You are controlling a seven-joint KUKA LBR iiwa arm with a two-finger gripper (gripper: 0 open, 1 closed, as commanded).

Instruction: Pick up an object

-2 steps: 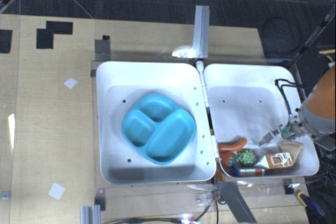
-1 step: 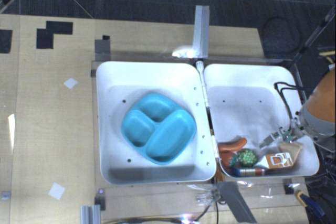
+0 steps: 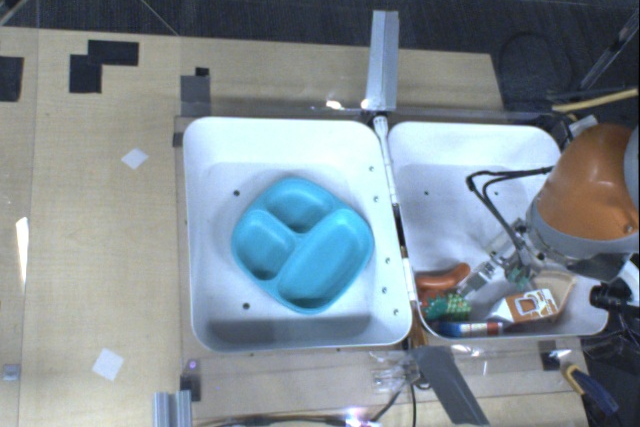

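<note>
Two shallow white bins [image 3: 300,140] are sitting on a wooden bench. At lower right, the gripper [image 3: 492,272] is reaching toward an orange sausage-shaped toy [image 3: 442,278]; its opening I cannot tell. Crowded neighbours, like the small printed carton [image 3: 532,305], are risking a wrong or slipping grasp.

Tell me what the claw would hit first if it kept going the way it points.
Probably the small green toy beside the orange sausage; the claw points down-left toward them, though depth is unclear.
</note>
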